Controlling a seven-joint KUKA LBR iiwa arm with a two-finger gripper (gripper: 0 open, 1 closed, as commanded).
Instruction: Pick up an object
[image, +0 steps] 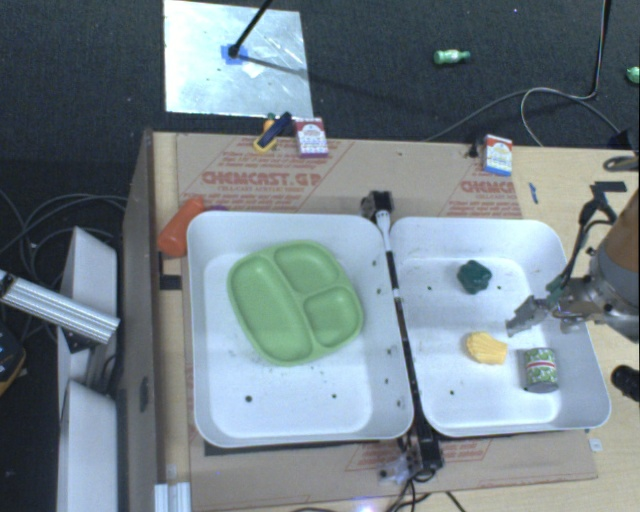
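The arm (618, 262) is cut off by the right edge, the gripper (545, 310) is too blurred to read its fingers, and the can (540, 369) label is too small to read

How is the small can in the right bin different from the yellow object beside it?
The can is grey with a green label; the yellow object is plain yellow. The can stands upright; the yellow object lies low and flat. The can sits nearer the bin's right wall. Both rest in the right bin.
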